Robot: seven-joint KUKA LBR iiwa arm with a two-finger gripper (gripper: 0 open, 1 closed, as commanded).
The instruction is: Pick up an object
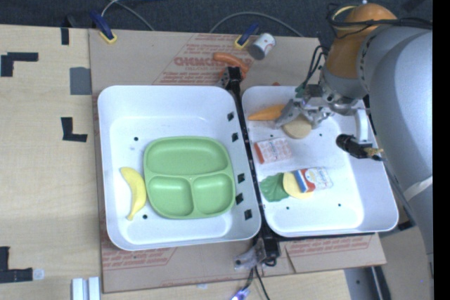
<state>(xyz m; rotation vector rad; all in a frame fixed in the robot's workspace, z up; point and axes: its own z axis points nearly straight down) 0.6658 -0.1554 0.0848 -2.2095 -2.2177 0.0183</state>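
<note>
Mostly hidden: gripper (301,116) over tan lump (298,128) in rt bin (365,211), grip state unclear, can't tell

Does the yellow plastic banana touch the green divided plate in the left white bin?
Touching. The camera view shows the yellow plastic banana lying against the left rim of the green divided plate, with no gap visible.
</note>
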